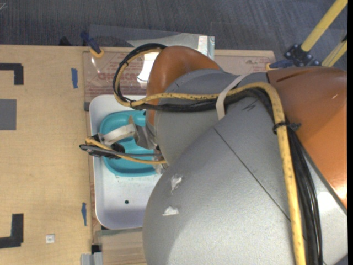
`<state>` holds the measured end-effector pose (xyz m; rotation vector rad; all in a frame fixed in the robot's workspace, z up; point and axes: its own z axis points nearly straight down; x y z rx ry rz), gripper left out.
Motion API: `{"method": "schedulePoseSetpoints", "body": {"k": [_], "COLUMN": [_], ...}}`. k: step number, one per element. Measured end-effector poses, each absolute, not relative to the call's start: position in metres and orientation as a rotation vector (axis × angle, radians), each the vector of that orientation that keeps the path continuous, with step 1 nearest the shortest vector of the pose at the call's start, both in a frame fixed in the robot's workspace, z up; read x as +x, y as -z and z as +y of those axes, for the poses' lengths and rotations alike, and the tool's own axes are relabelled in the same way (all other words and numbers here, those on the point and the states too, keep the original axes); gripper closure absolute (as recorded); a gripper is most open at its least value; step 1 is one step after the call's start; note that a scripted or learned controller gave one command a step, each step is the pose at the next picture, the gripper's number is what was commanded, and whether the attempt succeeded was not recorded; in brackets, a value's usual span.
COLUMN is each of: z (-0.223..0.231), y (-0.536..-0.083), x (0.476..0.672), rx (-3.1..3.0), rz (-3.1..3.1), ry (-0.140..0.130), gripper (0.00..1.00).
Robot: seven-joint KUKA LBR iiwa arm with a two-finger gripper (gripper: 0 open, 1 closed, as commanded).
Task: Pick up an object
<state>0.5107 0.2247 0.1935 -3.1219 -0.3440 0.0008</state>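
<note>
A big grey robot arm [231, 181] with orange parts

Its smooth grey shell has round orange sections [176, 65] near the top and at the right side. A yellow cable [193, 97] and black cables [306, 192] run along it, held by a white strap [223, 101]. Small white scuffs mark the grey.

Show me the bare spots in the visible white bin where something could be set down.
The white bin has bare floor in its near part, between the teal object and the bin's near wall, apart from a small dark speck. The far part is crowded: the teal object, yellow-black cables and the arm cover it.
</note>
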Motion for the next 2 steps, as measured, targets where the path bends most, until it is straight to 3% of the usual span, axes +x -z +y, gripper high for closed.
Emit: {"method": "schedulePoseSetpoints", "body": {"k": [1,2], "z": [0.220,0.220], "y": [-0.091,-0.207], "x": [0.480,0.480], "rx": [-3.017,-3.101], "rz": [-0.853,-0.480], "ry": [0.004,0.010], "gripper": [1.00,1.00]}}
